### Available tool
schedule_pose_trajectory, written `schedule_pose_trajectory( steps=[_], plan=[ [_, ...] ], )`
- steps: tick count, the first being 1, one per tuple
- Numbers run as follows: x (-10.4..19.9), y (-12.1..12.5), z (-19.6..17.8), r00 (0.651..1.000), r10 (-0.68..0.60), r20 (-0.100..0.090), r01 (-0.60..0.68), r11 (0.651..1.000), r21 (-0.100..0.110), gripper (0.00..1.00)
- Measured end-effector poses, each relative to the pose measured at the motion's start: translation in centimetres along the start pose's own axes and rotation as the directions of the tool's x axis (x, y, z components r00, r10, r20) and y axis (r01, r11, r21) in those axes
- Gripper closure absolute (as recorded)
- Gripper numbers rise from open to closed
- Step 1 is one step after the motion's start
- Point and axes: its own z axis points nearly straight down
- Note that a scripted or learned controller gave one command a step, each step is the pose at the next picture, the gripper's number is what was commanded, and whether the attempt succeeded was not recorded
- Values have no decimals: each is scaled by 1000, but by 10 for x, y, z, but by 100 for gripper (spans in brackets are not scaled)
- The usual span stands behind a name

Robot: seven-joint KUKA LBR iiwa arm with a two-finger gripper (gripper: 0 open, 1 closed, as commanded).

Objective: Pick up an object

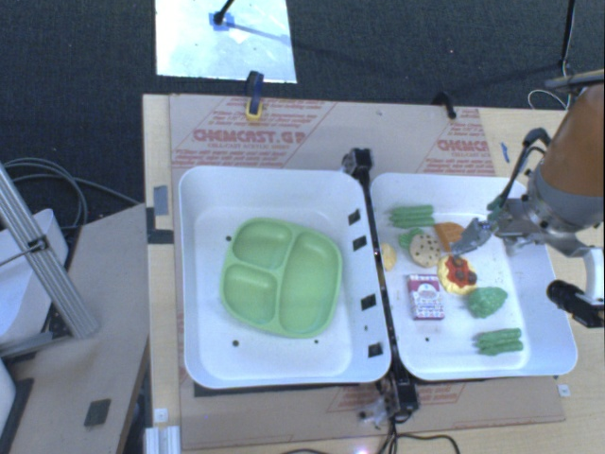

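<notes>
Two bins [284, 183] (one plate [281, 276])

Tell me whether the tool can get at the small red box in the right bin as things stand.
Probably yes: the red box lies flat with nothing on it, and the tool hangs just above and right of it.

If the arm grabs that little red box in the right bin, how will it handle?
The red box looks like a small carton, so probably light and fairly stiff. It lies flat, so it shouldn't roll. Toy food crowds its top edge, so a push would likely nudge the neighbours.

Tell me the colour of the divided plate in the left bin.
Light green; the divided plate shows plainly in the camera view.
</notes>
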Motion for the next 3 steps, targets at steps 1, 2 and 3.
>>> schedule_pose_trajectory(
  steps=[1, 2, 3],
  plan=[
    [-25, 39, 132, 1000, 0, -4, 0, 1000, 2, 0],
    [-25, 42, 113, 1000, -3, 0, 3, 1000, -9, 100],
    [-25, 41, 114, 1000, -2, 0, 2, 1000, -7, 0]
  ],
)
